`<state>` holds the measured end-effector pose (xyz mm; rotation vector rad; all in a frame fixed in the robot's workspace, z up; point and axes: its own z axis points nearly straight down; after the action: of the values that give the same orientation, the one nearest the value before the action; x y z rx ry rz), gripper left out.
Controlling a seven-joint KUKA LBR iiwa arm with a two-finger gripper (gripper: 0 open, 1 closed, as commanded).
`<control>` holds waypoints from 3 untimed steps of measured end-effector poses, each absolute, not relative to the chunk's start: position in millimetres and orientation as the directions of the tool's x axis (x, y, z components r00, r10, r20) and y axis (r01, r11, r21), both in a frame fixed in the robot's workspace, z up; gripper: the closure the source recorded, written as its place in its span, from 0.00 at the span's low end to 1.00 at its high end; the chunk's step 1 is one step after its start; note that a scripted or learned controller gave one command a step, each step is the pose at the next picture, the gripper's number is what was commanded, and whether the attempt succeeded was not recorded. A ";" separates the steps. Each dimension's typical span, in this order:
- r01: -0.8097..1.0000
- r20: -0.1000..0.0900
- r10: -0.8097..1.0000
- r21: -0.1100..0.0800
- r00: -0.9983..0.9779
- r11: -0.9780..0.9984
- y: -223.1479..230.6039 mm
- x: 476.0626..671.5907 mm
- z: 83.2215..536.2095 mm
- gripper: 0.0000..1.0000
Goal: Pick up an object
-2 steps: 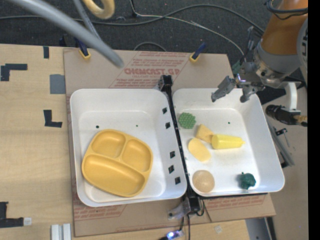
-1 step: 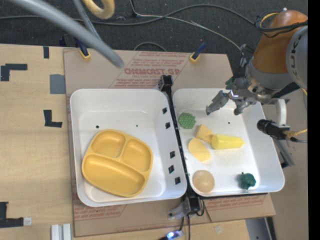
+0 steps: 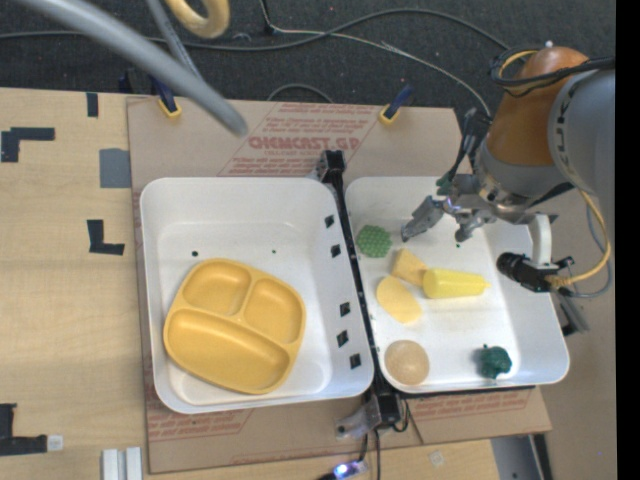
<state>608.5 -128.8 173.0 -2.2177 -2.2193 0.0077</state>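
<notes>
gripper (image 3: 441,222) hovers over the right bin (image 3: 530,353), fingers spread, pinching nothing. nearest item, a yellow wedge (image 3: 407,265), lies just below-left of the fingertips. beside the wedge: yellow cylinder (image 3: 455,284), long axis left-right; yellow slice (image 3: 399,300); green disc (image 3: 373,240); tan round piece (image 3: 407,361); dark green piece (image 3: 493,361). left bin (image 3: 165,213) holds a yellow divided plate (image 3: 234,325).

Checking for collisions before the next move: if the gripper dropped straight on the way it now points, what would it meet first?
Probably the right bin's bare floor: the gripper hangs open just above the yellow pieces. Depth is unclear, so it might clip the nearest yellow piece.
</notes>
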 end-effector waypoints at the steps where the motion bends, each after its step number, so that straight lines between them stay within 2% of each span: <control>1: 1.000 0.000 1.000 -0.008 0.000 0.000 -132.7 604.1 111.0 0.00; 2: 1.000 0.000 1.000 -0.003 -0.002 0.002 -131.6 605.7 124.9 1.00; 3: 1.000 -0.001 1.000 0.003 -0.001 0.001 -139.4 601.8 173.9 1.00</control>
<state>601.8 -139.4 173.9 -2.2227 -2.2239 -0.0021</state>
